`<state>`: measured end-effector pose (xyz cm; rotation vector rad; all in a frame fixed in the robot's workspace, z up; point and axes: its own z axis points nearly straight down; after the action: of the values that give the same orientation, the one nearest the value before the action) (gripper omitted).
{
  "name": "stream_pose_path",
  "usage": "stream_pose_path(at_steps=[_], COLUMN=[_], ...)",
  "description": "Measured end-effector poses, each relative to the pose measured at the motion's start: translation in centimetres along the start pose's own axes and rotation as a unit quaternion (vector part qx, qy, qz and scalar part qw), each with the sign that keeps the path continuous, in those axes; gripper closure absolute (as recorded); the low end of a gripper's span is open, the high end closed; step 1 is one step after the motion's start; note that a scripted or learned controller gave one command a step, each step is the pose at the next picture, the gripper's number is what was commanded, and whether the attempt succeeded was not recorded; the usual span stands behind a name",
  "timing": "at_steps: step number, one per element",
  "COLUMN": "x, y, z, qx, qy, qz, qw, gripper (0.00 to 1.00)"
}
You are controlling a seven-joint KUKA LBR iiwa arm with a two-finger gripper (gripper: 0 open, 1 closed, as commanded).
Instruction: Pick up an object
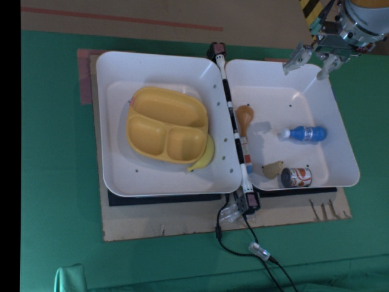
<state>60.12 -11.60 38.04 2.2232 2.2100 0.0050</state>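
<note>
A: Nearest item: loose cable (258, 251) with connector, on the green cloth, in front of both bins.

B: Noted. Largest next?

A: Left bin (115, 163), white, shallow. Holds a yellow divided tray (167, 125); banana (205, 157) tucked against the tray's near right corner.

B: And beside it?

A: Right bin (340, 157), same make. Four small items inside, well apart from one another. By size: blue bottle (306, 134), lying on its side, right of centre; brown pear-shaped piece (244, 117) by the left wall; can (296, 177) on its side near the front wall; small tan lump (272, 169) just left of the can.

B: Gripper?

A: Gripper (310, 64) above the far rim of the right bin, jaws spread, nothing between them.

B: Likeliest target?

A: Judged: blue bottle. Closest of the four to the gripper, lying toward the camera from it and almost directly in line. Long axis running left to right across the view, white cap end pointing left.

B: Consequence for the approach?

A: Probably a move down and toward the camera, jaws closing across the narrow body and not along its length. Round body, so liable to roll if struck off-centre.
</note>
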Motion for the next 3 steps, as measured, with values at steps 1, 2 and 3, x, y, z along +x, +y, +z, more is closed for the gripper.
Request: stream_pose_path(at_steps=[1,2,3], x=[-7.4,-7.3,-7.5], y=[2.5,0.5,-7.5], z=[8.5,18.6,19.2], qx=[0.0,-0.004,-0.008], qy=[-0.003,-0.002,-0.005], qz=[0.001,0.001,0.001], qw=[1.0,1.0,1.0], gripper=[0.0,0.0,0.0])
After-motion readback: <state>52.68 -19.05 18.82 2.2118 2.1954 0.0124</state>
